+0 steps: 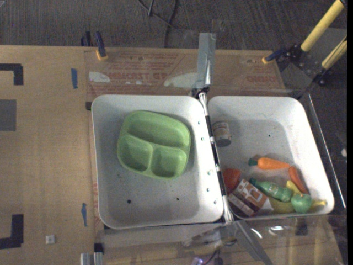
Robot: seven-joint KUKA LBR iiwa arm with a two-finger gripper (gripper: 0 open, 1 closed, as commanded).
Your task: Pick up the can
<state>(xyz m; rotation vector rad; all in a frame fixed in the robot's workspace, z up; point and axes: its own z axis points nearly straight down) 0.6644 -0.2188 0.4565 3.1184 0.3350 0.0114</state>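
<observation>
A small can (222,133) with a pale label and dark top lies against the left wall of the right bin (265,106), near its upper left corner. It rests apart from the other items in that bin. The yellow and dark structure at the top right corner (322,24) belongs to the bench surroundings.
A green divided plate (154,144) sits in the left bin (110,203). The right bin's lower part holds an orange carrot (270,163), a red piece (231,177), a brown carton (247,196), a green bottle (273,190) and yellow and green toy food (295,204).
</observation>
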